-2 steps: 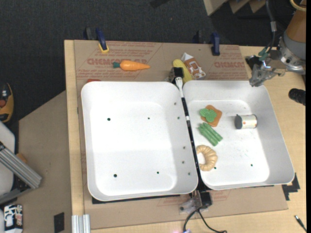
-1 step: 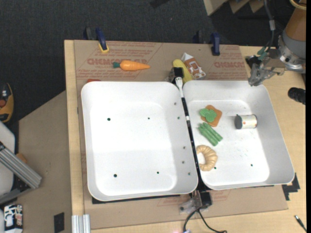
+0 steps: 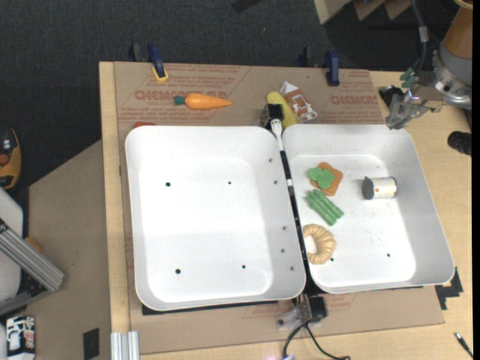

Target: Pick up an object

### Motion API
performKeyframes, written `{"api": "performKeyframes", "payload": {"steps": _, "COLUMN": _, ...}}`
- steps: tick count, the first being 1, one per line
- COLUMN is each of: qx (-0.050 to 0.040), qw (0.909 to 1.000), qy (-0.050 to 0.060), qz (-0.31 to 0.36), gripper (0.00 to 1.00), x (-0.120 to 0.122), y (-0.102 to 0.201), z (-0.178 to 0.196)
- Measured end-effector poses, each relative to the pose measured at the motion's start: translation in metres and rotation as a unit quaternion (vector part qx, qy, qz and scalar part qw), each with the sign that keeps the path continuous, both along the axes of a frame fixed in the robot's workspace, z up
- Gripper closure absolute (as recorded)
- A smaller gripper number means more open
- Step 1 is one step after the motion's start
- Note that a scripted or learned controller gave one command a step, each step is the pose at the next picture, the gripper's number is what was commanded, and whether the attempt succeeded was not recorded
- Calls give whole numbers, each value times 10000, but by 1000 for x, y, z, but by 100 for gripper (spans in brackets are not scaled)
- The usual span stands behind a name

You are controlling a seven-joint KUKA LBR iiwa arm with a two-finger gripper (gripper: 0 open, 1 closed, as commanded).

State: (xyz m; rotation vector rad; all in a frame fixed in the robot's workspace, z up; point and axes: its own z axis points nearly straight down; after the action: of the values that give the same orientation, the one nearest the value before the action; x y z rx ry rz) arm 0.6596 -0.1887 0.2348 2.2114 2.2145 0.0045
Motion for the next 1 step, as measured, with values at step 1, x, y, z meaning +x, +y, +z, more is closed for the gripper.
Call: {"api": "performKeyframes", "payload": {"steps": 1, "qx": -12, "qw": 10000, "qy": -22, "qz": 4, "gripper": 100, "x": 1, "y": 0, "z": 11}}
